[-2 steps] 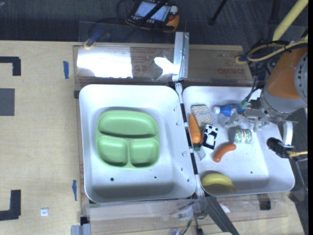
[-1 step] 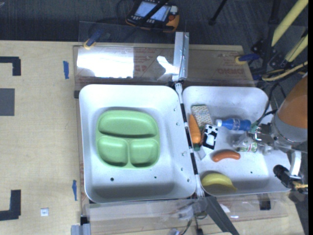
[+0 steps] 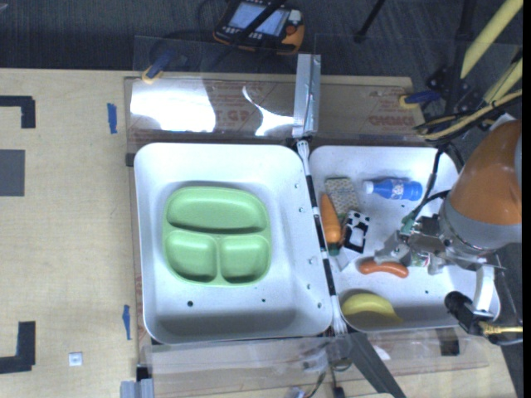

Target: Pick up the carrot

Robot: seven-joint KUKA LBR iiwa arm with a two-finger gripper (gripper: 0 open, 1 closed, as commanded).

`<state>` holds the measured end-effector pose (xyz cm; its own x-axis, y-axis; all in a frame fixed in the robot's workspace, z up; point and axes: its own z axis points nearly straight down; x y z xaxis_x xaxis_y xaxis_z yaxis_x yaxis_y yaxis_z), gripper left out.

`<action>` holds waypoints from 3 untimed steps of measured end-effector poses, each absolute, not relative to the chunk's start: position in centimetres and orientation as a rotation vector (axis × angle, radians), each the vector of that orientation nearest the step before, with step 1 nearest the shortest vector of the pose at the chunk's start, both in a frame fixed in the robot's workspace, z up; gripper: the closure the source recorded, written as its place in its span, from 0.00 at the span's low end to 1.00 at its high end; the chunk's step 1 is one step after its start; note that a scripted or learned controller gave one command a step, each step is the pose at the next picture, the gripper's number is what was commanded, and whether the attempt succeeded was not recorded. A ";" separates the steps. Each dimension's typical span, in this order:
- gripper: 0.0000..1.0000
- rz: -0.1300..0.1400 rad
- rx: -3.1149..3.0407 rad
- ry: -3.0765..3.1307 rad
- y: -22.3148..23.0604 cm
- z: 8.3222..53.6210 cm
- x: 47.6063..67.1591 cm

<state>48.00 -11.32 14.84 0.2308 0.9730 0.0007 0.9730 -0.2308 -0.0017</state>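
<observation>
- Carrot (image 3: 331,220) lies in the right bin (image 3: 431,157), hard against that bin's left wall, long axis running top to bottom of the camera view, green end down.
- Pincer (image 3: 404,248) sits low over the middle of the right bin, well to the right of the carrot and apart from it; cannot tell whether it is released or clenched, the tips are too cluttered to read.
- Arm (image 3: 489,193) comes in from the right, orange band over the grey wrist, above the right part of the bin.
- Small orange-red item (image 3: 382,266) lies just below and left of the pincer; contact unclear.
- Black-and-white patterned block (image 3: 358,230) lies just right of the carrot, between it and the pincer.
- Blue-and-white bottle (image 3: 396,190) lies on its side near the bin's upper part.
- Grey-brown sponge-like pad (image 3: 340,192) rests at the carrot's upper end, just right of it.
- Yellow rounded object (image 3: 367,306), possibly a banana or lemon, lies at the bin's lower edge.
- Left bin (image 3: 166,168) holds a green three-compartment tray (image 3: 218,233).
- Both bins sit side by side on the wooden worktop (image 3: 66,222).
</observation>
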 end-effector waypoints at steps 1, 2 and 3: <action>0.00 -0.037 -2.596 -1.798 -9.6 10.1 49.6; 0.00 -0.003 -2.946 -1.098 -14.5 8.6 48.0; 0.00 -0.004 -3.080 -0.540 -17.4 8.6 48.3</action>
